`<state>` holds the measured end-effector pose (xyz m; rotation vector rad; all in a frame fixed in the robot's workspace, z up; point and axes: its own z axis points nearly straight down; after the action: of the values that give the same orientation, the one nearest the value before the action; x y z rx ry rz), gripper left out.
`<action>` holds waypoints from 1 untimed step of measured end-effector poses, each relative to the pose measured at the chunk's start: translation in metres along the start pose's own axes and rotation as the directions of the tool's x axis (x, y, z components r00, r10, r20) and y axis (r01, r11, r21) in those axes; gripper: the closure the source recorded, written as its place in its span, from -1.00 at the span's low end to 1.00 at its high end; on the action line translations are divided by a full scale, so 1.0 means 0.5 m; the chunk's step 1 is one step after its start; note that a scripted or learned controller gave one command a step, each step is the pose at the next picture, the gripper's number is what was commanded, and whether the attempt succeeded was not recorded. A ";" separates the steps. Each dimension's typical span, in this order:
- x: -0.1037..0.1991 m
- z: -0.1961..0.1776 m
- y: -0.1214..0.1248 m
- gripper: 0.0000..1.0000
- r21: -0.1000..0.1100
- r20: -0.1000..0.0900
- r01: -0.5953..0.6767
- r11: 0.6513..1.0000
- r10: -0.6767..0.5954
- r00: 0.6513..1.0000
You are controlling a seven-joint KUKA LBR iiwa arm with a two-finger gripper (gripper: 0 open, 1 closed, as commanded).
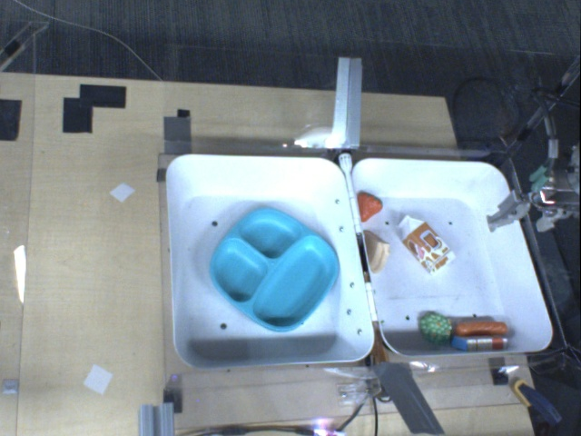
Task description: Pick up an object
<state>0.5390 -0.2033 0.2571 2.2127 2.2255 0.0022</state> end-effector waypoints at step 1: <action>0.021 0.206 -0.035 -1.00 0.002 -0.001 -0.210 0.978 0.210 0.978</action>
<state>0.5218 -0.1932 0.1539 2.4370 1.9808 0.0012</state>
